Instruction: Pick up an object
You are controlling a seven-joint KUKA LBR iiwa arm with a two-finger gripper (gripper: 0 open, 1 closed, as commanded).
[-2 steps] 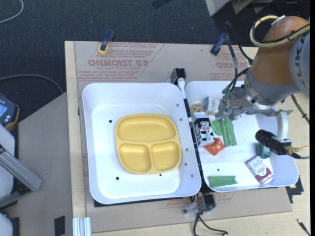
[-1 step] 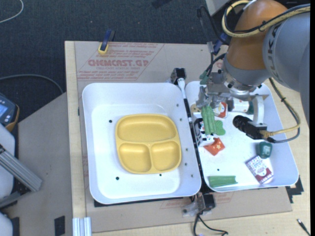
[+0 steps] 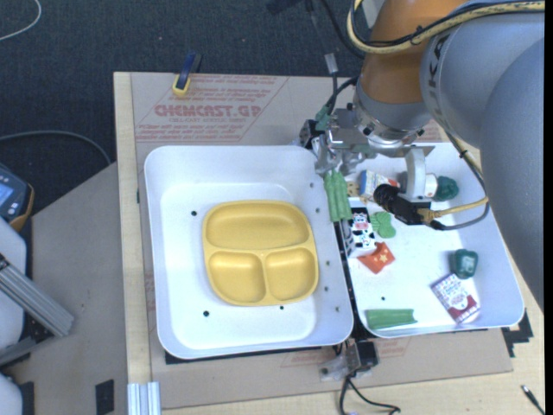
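The grey arm [image 3: 484, 67] with its orange band [image 3: 406, 24] comes in from the right and covers the upper part of the right bin [image 3: 492, 318]. Under both bins lies a brown cardboard sheet [image 3: 138, 128] on the surface; it carries red print that reads about "CHEMCAST", and the smaller lines below are too blurred to read. The left bin [image 3: 173, 318] holds a yellow tray [image 3: 259, 251] with three compartments, lying flat near the middle.

The end effector [image 3: 333, 156] is at the border between the two bins, at the upper left corner of the right bin. A long green object [image 3: 336, 199] hangs or lies just below it, along the bin wall; I cannot tell if the fingers are apart or closed on it.

In the right bin there are small things: a red packet [image 3: 455, 297] with unreadable print, a flat green piece [image 3: 390, 318], a small red piece [image 3: 375, 258], a dark green block [image 3: 465, 262], and a black-and-white patterned item [image 3: 359, 230].
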